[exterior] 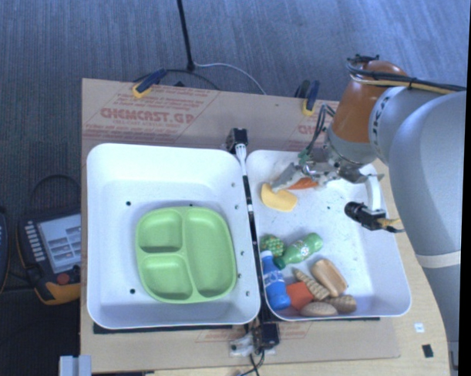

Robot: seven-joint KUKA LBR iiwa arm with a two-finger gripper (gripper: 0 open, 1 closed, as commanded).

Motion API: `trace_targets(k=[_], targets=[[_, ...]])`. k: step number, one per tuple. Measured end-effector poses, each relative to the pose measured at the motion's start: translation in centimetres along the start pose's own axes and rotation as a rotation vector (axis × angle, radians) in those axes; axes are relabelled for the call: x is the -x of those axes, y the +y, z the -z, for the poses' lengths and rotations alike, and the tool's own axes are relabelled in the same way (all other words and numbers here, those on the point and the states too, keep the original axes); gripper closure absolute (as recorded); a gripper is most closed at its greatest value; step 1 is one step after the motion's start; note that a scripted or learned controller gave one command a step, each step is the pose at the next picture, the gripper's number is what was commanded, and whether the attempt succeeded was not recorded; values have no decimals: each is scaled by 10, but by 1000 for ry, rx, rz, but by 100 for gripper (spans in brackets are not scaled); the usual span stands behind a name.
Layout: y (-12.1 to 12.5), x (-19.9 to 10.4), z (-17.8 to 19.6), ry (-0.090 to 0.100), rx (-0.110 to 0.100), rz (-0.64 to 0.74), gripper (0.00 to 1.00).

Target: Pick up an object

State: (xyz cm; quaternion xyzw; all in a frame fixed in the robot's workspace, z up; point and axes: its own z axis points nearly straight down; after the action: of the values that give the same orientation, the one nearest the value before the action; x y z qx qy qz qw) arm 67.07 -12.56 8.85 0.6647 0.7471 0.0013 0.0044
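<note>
Orange carrot-like piece (303, 182) at twelve o'clock in the right bin (387, 262), gripper (297, 176) right over it, grip impossible to tell, yellow wedge (277, 199) just beside, toy foods heaped at six o'clock, green divided tray (187, 253) in the left bin (112, 179), board (145, 115) lettered "CHEMCAST".

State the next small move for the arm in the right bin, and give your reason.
Probably a short, slow lift straight up. The hand is down at the far end of the right bin, right at an orange piece beside the yellow piece. Lifting would show whether anything comes up with it.
</note>
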Motion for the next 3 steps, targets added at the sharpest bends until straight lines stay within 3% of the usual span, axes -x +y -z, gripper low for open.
trace_targets(k=[1, 2, 3], targets=[[-2, 0, 0, -3, -10, 249, 0], [1, -19, 1, -2, -8, 230, 0], [-157, -39, 1, 0, -1, 211, 0]])
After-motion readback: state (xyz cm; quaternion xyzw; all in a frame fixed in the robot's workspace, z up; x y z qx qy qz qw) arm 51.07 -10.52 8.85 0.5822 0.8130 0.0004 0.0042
